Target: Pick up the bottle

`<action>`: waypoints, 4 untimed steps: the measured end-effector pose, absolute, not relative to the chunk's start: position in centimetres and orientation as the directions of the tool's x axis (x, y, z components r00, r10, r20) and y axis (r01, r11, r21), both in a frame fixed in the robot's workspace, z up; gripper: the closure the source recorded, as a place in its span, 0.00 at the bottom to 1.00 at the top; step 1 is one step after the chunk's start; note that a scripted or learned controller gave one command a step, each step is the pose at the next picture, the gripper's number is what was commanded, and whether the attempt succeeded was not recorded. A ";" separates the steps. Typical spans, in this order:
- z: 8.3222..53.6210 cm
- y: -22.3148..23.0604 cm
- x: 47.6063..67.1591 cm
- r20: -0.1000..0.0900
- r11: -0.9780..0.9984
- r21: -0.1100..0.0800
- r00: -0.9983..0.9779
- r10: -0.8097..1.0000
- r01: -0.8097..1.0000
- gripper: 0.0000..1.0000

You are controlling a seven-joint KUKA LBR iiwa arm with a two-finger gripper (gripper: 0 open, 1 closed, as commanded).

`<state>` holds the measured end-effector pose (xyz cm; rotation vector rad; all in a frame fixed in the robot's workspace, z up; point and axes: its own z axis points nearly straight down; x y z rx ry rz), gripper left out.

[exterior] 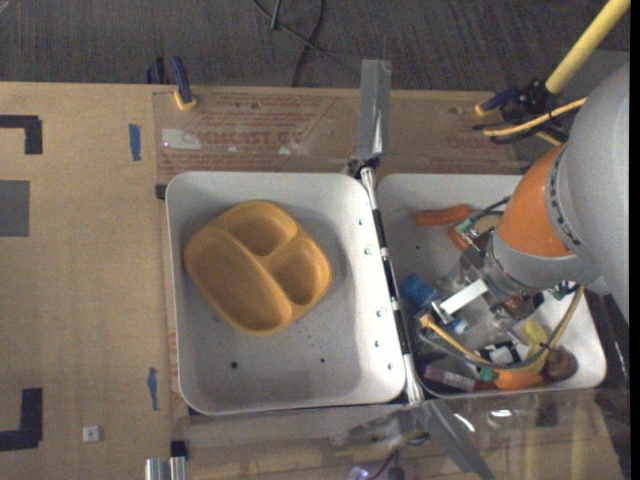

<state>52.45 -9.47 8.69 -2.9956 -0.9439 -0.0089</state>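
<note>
My gripper [468, 306] is low in the right bin [400, 208], down among a heap of small objects. Just to its left lies a blue-capped piece [415, 290] with what looks like a clear body and a white label [461, 298] running under the gripper; this may be the bottle. The wrist hides where the gripper meets it. The orange band of the arm [530, 218] sits above the bin's right half.
An orange carrot-like piece [443, 215] lies at the back of the right bin, and another orange item [517, 377] with dark clutter lies at its front. A yellow divided plate [258, 265] sits in the left bin [200, 368]. Cables hang off the wrist.
</note>
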 end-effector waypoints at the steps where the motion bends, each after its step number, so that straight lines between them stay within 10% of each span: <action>1: 13.9 -9.7 50.9 -0.005 -0.932 -0.003 0.932 0.361 0.361 0.00; 3: 10.6 -9.9 51.2 0.005 -0.953 0.000 0.953 0.302 0.302 0.00; 4: 11.3 -10.0 51.1 -0.002 -0.953 -0.002 0.953 0.303 0.303 1.00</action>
